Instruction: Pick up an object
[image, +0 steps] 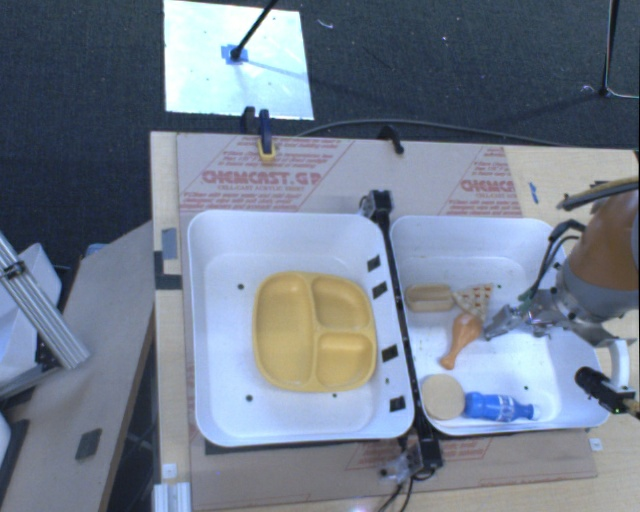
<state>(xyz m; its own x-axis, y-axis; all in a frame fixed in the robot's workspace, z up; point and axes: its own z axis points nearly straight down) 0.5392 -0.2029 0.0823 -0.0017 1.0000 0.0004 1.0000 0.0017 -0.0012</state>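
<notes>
The brown sheet (300, 170) under the bins carries red print that reads "CHEMCAST GP" — once behind the left bin and again, less sharp, behind the right one.

The left bin (215, 250) holds a yellow divided plate (315, 330) with three compartments, lying flat near its middle.

The right bin (450, 235) holds the small things. A toy chicken drumstick (460, 340) lies at a slant near the bin's middle, its thick end up toward the right. Just behind it sit a tan bun-shaped piece (430, 297) and a waffle-patterned wedge (477, 297), side by side. At the front of the bin a round tan disc (443, 397) rests beside a blue bottle (497, 407) lying on its side; any label on the bottle is too small to read.

The gripper (500, 322) reaches in from the right, low inside the right bin, with its tip just beside the thick end of the drumstick and just below the wedge. Whether it touches either one cannot be told, and whether the gripper is open or closed cannot be told either — the tip is too blurred. The grey and orange arm (605, 250) hangs over the bin's right rim.
</notes>
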